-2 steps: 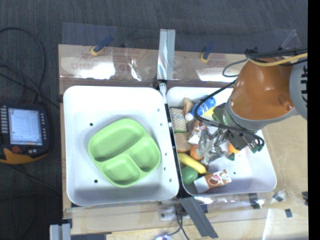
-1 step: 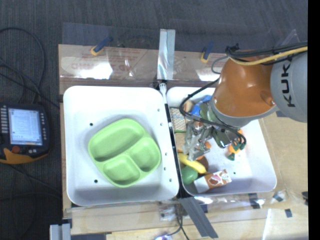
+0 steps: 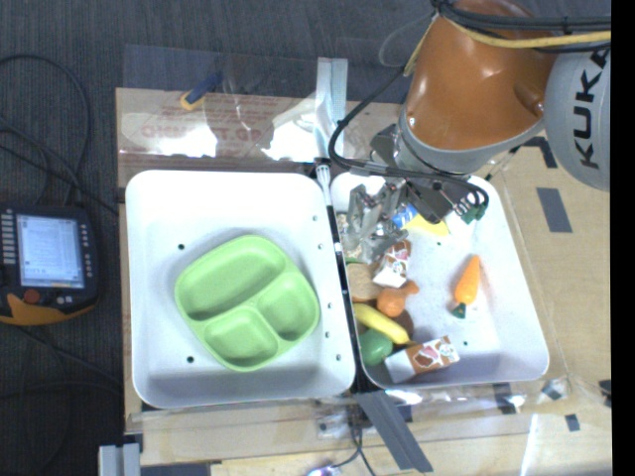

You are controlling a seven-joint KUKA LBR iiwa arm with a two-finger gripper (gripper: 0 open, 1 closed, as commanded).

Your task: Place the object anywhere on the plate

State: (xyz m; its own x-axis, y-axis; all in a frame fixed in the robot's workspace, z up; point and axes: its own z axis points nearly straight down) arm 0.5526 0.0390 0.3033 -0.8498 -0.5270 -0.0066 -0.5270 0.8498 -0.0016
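Hanging over the right bin [image 3: 516,296], the arm [image 3: 476,77] comes in from the right, its orange band filling the upper corner, and the gripper [image 3: 369,221] is down low near the bin's left wall, right at the divider between the two bins. The metal parts are tangled against the clutter below, and whether it is clenched or released, I cannot tell from up here.

Just below the gripper, there's a small carton [image 3: 395,264] tilted against a round tan piece [image 3: 363,288]. Beside them sits an orange ball [image 3: 395,302], and under that a banana [image 3: 381,322] lies at a slant, touching a green pepper [image 3: 374,347]. A second carton [image 3: 427,357] lies on its side near the bin's front wall. Over on the right, well apart from the pile, a carrot [image 3: 467,282] lies alone. Something yellow [image 3: 427,224] peeks out beside the wrist.

In the left bin [image 3: 159,206], the green plate [image 3: 248,300], three compartments, sits in the middle at a slight angle.
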